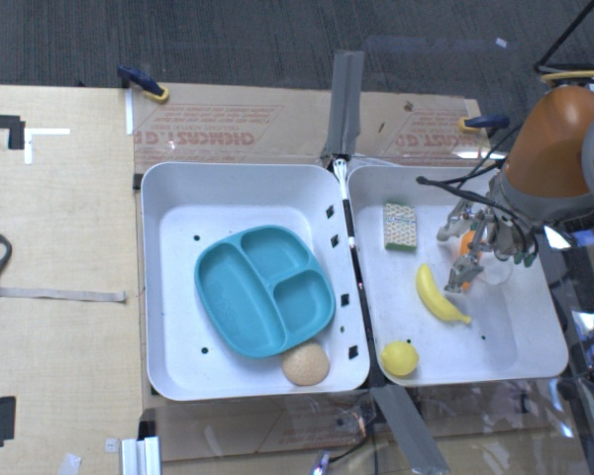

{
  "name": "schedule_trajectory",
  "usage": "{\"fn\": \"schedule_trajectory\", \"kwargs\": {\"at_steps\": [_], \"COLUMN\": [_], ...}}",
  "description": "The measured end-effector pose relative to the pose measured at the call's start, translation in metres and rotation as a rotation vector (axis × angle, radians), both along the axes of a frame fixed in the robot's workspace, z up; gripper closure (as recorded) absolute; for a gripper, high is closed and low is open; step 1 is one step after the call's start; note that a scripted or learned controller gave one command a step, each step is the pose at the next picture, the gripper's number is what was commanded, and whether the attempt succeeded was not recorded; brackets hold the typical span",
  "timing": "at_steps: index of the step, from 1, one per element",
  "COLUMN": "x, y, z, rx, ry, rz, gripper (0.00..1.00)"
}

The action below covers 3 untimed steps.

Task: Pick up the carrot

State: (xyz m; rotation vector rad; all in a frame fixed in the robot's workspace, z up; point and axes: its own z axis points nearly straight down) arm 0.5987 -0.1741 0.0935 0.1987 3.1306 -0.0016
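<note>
The carrot (466, 243) shows as a small orange piece in the right bin (520, 349), near its back right part, mostly covered by the gripper. My gripper (457, 255) hangs over it at the end of the grey and orange arm. Its two metal fingers (449, 229) stand apart, one on each side of the orange piece, so it is open around the carrot. I cannot tell whether the tips touch the bin floor.
In the right bin lie a banana (438, 294) just left of the gripper, a yellow lemon (400, 358) at the front left and a green sponge (400, 227) at the back left. The left bin (168, 295) holds a blue divided plate (264, 290) and a tan ball (306, 365).
</note>
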Motion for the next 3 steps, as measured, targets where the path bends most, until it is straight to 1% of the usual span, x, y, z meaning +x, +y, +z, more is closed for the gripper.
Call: {"fn": "schedule_trajectory", "kwargs": {"at_steps": [1, 2, 3], "x": [0.003, 0.012, -0.068], "y": [0.002, -0.021, -0.026], "z": [0.011, 0.121, 0.149], "rx": [-0.002, -0.001, 0.0], "ry": [-0.007, -0.002, 0.0], "rz": [0.005, 0.139, -0.056], "gripper": [1.0, 1.0, 1.0]}}
